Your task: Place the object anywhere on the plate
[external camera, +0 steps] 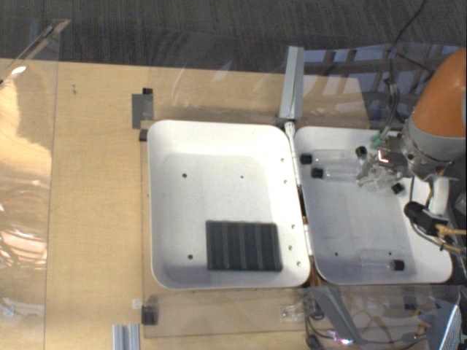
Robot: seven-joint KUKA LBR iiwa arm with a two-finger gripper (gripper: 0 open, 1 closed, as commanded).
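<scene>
A black ribbed plate [243, 246] lies flat in the left bin [175, 195], near its front wall. Several clear tubes with black caps lie in the right bin [365, 224]: two side by side at its back left [332, 165], and one near the front right corner [379, 262]. My gripper [379, 165] hangs low over the back right of the right bin, below the orange band [444, 97], among more clear capped pieces [368, 177]. Glare and the transparent plastic hide what lies under it.
A thin ridge [299, 195] separates the two bins. A grey metal post [292, 86] stands behind that divide. Black cables [423, 221] hang by the right bin's right wall. The wooden bench [80, 195] stretches left of the bins.
</scene>
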